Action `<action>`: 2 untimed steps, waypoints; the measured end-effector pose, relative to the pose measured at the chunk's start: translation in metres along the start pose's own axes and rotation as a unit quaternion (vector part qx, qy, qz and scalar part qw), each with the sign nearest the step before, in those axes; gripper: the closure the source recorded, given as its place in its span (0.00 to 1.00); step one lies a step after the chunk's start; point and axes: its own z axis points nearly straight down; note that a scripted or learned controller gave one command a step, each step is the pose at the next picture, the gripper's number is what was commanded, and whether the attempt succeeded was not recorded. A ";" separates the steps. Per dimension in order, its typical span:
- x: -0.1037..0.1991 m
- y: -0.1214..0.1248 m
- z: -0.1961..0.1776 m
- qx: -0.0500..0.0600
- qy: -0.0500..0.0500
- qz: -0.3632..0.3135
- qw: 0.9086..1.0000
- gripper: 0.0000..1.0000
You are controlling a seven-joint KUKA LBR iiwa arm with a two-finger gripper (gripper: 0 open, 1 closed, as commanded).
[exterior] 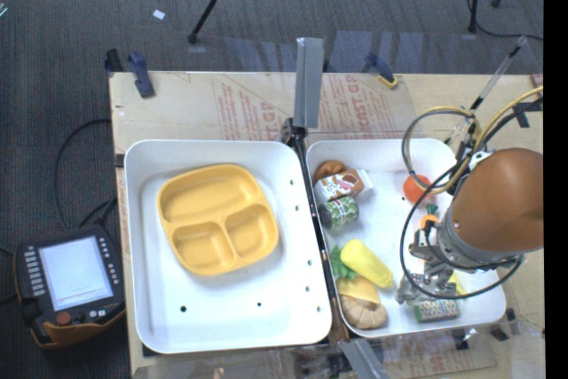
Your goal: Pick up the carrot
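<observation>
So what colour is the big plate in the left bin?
Yellow. The plate shows best in the camera view.

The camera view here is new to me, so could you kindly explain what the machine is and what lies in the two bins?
One camera looks down at a slant on a bench. The grey arm with an orange band is a robot reaching in from the right. Its gripper hangs low over the right bin; whether it holds anything is unclear. The left bin holds a yellow divided plate. The right bin holds toy food: two small cans, a yellow corn cob, a bread-like piece and an orange item, possibly the carrot it should pick up.
</observation>
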 end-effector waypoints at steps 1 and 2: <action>0.051 -0.044 0.011 -0.001 -0.001 -0.113 0.994 1.00; 0.050 -0.043 0.011 -0.001 -0.002 -0.112 0.994 0.00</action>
